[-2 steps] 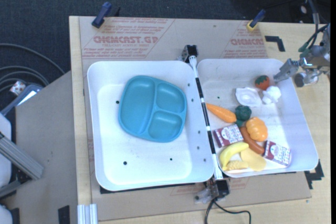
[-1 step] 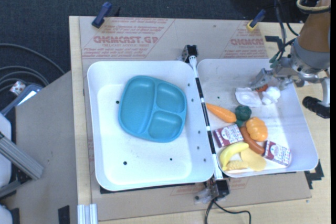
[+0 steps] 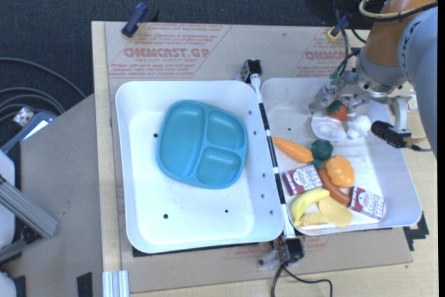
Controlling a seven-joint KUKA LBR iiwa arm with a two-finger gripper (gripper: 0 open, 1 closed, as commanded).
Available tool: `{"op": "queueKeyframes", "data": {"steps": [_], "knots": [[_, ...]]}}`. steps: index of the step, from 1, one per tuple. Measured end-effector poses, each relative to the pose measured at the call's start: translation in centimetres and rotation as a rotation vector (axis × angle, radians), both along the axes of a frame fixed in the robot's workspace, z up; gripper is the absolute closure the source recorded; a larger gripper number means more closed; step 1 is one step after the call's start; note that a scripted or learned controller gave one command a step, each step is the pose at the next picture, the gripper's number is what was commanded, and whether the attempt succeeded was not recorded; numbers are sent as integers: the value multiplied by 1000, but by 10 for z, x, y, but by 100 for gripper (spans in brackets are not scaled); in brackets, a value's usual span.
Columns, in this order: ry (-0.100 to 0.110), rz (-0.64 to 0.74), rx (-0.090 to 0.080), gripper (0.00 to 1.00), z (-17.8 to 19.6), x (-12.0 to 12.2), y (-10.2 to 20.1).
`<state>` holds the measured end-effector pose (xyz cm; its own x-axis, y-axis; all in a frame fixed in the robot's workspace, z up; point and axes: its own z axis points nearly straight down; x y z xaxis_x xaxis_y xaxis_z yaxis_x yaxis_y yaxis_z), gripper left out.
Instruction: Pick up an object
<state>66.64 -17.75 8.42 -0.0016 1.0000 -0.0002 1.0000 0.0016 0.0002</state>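
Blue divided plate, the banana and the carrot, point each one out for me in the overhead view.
Blue divided plate [image 3: 182, 142]: camera view, on its large left compartment.
Banana [image 3: 309, 204]: camera view, on the middle of its yellow curve.
Carrot [image 3: 293, 149]: camera view, on the middle of its orange body.

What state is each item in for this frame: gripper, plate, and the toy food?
gripper: down in the right bin, over a small red item; grip cannot be told
blue plate: flat in the left bin, nothing on it
carrot: lying loose in the right bin
banana: lying loose by the right bin's near edge
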Motion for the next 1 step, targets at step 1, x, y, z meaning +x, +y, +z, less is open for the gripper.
{"op": "queueKeyframes", "data": {"steps": [1], "knots": [[-3, 1, -2, 100, 11, 1, 0]]}}
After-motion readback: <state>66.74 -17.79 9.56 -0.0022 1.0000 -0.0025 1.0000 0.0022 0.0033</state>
